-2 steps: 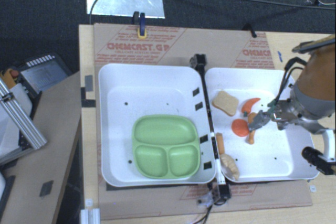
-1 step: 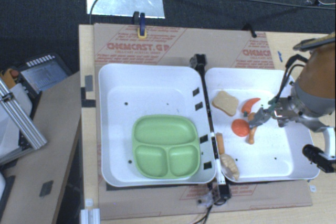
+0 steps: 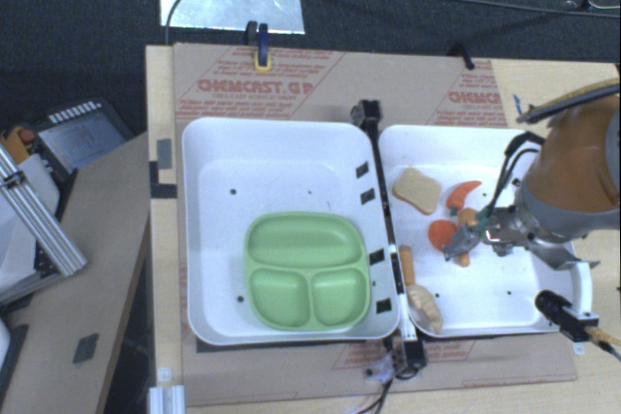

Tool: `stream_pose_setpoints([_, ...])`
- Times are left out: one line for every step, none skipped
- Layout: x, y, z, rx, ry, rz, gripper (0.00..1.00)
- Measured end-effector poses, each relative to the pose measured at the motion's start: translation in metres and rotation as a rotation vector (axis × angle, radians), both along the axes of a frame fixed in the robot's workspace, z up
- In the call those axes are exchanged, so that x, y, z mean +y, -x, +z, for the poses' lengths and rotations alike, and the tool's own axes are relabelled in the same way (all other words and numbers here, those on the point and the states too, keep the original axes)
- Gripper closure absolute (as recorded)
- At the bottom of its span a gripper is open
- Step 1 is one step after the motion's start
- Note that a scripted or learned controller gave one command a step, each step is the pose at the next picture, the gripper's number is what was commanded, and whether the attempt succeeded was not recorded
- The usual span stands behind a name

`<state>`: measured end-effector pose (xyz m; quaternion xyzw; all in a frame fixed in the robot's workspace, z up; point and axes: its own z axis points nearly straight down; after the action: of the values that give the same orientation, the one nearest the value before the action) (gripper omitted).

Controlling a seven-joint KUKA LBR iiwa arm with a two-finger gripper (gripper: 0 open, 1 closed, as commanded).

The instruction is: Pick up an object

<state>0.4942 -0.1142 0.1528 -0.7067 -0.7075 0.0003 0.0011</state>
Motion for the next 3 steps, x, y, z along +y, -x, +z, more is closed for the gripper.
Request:
stream_pose_setpoints([-0.002,-0.008,-0.045,-0.001,0.0,0.0,0.0])
stream_pose_setpoints([-0.002,-0.008,-0.069,-0.002,0.001,0.0,0.0])
stream_pose_setpoints([-0.002,-0.009,-0.058,-0.003,0.001,0.0,1.0])
